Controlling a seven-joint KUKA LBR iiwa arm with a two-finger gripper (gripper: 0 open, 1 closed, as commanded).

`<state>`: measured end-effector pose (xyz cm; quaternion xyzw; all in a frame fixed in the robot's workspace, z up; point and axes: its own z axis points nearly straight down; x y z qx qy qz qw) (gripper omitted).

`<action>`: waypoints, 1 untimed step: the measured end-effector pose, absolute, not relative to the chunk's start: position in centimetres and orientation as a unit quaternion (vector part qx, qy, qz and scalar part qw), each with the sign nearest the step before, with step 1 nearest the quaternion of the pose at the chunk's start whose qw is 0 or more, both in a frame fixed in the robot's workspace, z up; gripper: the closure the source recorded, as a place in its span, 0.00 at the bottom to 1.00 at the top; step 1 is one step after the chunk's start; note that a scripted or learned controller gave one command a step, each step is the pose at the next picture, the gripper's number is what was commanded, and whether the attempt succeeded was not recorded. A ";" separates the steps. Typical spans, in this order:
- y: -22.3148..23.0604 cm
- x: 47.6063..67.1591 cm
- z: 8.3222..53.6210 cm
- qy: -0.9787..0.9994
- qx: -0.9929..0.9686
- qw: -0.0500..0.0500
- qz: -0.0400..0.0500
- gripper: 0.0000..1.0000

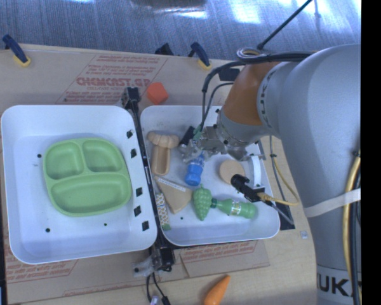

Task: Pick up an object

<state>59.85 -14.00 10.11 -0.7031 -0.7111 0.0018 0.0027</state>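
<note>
My gripper (192, 149) reaches down into the right bin (178, 114) from the right, near its middle. Directly under its tip lies a small blue bottle (193, 172), touching or nearly touching it. To the left rests a tan wooden piece (161, 151). A pale wedge (174, 196), a green bunch of grapes (202, 203) and a green bottle (236, 208) lie along the front of the bin. A tan round disc (230, 169) sits partly hidden under the wrist.
The left bin (19, 170) holds a green divided plate (86, 175). An orange cube (156, 93) sits on the cardboard behind the right bin, and an orange carrot (216, 289) lies in front of it. The grey arm (317, 126) covers the right side.
</note>
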 end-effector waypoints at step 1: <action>-8.2 57.8 22.3 -0.710 -0.705 0.001 0.000 1.00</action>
